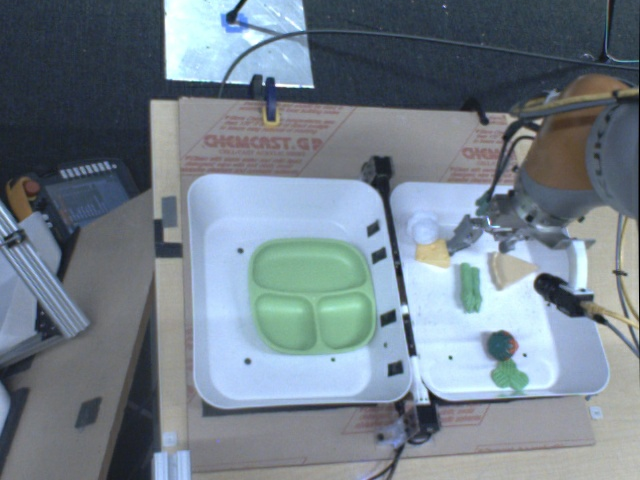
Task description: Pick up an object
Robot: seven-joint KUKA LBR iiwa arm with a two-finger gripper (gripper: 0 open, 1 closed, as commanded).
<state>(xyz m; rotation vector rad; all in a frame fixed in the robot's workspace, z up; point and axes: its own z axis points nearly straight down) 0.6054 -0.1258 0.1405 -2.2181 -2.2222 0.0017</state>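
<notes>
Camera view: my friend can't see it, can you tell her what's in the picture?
A grey robot arm's gripper hovers by a yellow wedge in the right bin. The left bin holds a green divided tray.

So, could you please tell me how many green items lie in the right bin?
2: an upright green ridged stick mid-bin, and a green leafy piece at the near edge. The arm may hide others.

We note two bins side by side. Left bin (210,268) holds a tray (310,295). In the right bin (585,353): wedge (434,255) at left, stick (469,288) right of it (wedge (510,270) beyond), ball (501,344) nearer, leaf (510,376) nearest.
</notes>
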